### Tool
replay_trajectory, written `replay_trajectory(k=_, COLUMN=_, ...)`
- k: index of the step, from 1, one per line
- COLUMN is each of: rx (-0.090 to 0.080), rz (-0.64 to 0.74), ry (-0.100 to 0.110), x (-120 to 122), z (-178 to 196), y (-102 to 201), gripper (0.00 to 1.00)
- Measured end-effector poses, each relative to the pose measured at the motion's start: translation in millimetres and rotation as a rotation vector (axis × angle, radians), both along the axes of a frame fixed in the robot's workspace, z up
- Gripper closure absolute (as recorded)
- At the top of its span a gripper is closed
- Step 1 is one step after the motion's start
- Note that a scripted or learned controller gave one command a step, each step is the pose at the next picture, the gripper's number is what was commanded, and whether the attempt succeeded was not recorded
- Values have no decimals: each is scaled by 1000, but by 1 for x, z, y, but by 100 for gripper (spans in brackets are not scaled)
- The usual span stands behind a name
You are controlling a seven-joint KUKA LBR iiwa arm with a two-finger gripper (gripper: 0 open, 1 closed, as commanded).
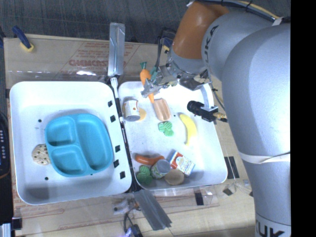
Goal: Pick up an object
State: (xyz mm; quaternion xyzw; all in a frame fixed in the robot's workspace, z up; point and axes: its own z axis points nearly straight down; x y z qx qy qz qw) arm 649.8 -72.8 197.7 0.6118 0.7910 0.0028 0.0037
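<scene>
Two white bins sit side by side on the tabletop (pixel 59 48). In the left bin (pixel 24 181) we see a blue tray (pixel 79 144) and a cookie (pixel 40 154). In the right bin (pixel 215 164) we find a carrot (pixel 144 76), can (pixel 131 108), banana (pixel 188 127) and sausage (pixel 148 159). The pincer (pixel 150 90) hovers at the back of the right bin beside the carrot; we cannot tell whether it is open or closed.

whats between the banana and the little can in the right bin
In the camera view, between the banana and the can lie a tan block and, slightly lower, a small green piece.
</scene>
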Motion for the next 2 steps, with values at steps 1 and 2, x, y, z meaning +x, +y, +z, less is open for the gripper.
replay_trajectory(k=1, rx=0, rz=-37, ry=13, x=-9, z=-2, y=-25, gripper=100)
replay_trajectory(k=2, rx=2, rz=-189, ry=17, x=-27, z=13, y=-21, gripper=100)
